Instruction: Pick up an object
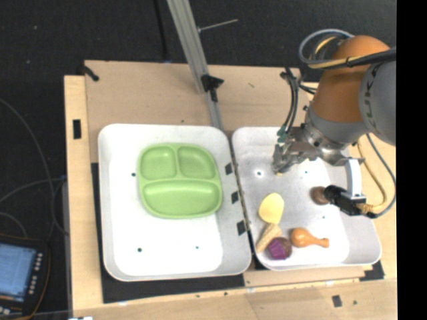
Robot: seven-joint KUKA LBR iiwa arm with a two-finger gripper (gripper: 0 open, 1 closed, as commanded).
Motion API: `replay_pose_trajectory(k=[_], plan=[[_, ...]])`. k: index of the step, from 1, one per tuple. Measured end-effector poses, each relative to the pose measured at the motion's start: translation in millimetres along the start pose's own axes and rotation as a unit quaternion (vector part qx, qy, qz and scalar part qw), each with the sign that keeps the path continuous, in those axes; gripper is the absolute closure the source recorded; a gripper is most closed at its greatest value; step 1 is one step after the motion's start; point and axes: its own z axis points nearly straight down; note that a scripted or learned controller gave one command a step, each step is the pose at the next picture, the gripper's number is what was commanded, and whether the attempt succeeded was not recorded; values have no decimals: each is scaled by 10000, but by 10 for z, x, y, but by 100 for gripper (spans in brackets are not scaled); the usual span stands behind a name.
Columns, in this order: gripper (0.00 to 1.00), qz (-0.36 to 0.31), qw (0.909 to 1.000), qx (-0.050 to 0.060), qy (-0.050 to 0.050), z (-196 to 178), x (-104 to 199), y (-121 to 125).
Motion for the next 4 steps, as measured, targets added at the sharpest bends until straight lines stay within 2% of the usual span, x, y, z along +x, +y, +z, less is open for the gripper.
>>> replay_pose_trajectory(k=[1,2,3,4], plan=[[100,-9,10000,-7,4,-139,561,62],[100,-4,10000,6,0,-26,1102,146],[100,-6,10000,1,5,-179,1595,118],[100,14,10000,3,-7,-184,1629,149]])
